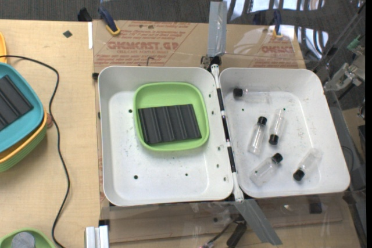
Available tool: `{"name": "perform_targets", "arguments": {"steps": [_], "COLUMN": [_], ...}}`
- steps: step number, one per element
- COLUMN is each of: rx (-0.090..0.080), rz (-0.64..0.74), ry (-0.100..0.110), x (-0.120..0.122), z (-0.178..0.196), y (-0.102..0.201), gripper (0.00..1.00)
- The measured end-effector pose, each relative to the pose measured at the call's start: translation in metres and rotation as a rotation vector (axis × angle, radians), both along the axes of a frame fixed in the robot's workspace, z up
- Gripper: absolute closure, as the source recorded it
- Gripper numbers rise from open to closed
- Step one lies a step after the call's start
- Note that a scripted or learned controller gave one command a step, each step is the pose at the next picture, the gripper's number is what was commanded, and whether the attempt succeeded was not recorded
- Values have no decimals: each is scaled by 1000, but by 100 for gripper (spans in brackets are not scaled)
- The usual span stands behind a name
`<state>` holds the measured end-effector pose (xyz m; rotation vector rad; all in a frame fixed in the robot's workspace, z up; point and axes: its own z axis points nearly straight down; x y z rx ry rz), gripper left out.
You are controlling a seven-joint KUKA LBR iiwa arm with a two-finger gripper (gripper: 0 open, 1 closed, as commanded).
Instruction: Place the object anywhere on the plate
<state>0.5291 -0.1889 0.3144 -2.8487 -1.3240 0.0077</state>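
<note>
A green plate (170, 96) with a dark ribbed insert (168, 124) sits in the left white bin (116, 154). Several clear vials with black caps lie in the right bin (325, 125): one near the top left (247, 93), two in the middle (256, 133) (276, 126), one lower down (267, 168) and one at the lower right (307, 164).
Cardboard sheets (145, 40) lie behind the bins. Stacked teal and green trays (17, 116) stand at the left edge, with a black cable (58, 142) running across the wooden bench. A clear panel and a metal post (217, 32) stand behind the bins.
</note>
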Motion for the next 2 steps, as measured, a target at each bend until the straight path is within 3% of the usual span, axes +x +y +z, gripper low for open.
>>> {"name": "perform_targets", "arguments": {"steps": [1,2], "rx": [-1,-1], "rz": [-195,-427], "ry": [0,1], "x": [10,51], "z": [63,111], "y": [-17,-28], "gripper": [0,0]}}
